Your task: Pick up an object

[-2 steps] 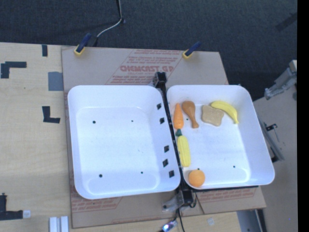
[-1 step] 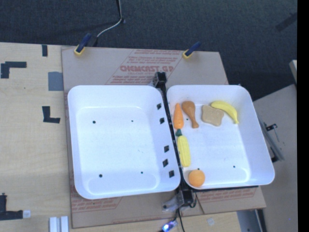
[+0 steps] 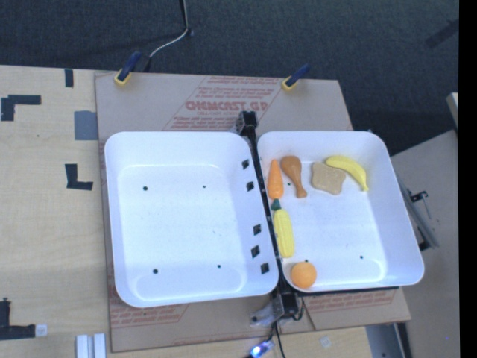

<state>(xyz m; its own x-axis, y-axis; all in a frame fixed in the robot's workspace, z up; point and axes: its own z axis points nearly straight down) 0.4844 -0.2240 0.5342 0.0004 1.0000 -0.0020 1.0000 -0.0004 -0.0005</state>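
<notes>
White plastic bins sit side by side; all candidate objects lie in the right bin (image 3: pixel 373 222): carrot (image 3: pixel 275 179), drumstick (image 3: pixel 293 174), bread (image 3: pixel 326 178), banana (image 3: pixel 349 171), corn (image 3: pixel 283 232) and orange (image 3: pixel 303 275). Gripper state: cannot tell.

Recommended target: bread or banana, which lie away from the wall. Carrot and corn lie against the centre divider, leaving little finger clearance. The orange will probably roll; centre over it before closing.

Legible marking: "CHEMCAST" in red on the cardboard (image 3: pixel 216 107) beneath the bins; remaining print is unreadable.
</notes>
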